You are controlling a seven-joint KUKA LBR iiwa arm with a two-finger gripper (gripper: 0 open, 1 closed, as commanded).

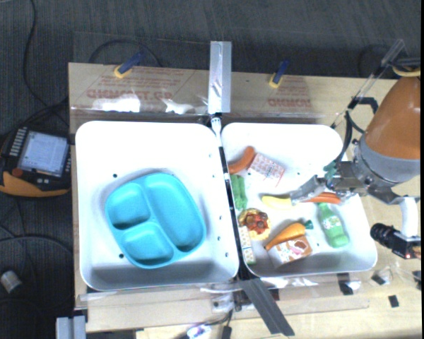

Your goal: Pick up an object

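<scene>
The gripper (297, 191) hangs in the right bin (311, 134), fingers parted and holding nothing, tips just beside a small yellow banana (274, 200). Left to right: blue divided tray (154, 219) in the left bin (99, 147), then the banana mid-bin. It looks light, stiff, smooth toy plastic; pinch across its middle

I see my gripper (297, 193) low over the right bin (318, 134) beside a yellow banana (275, 200), while a blue divided plate (154, 217) sits in the left bin (92, 189).
</scene>
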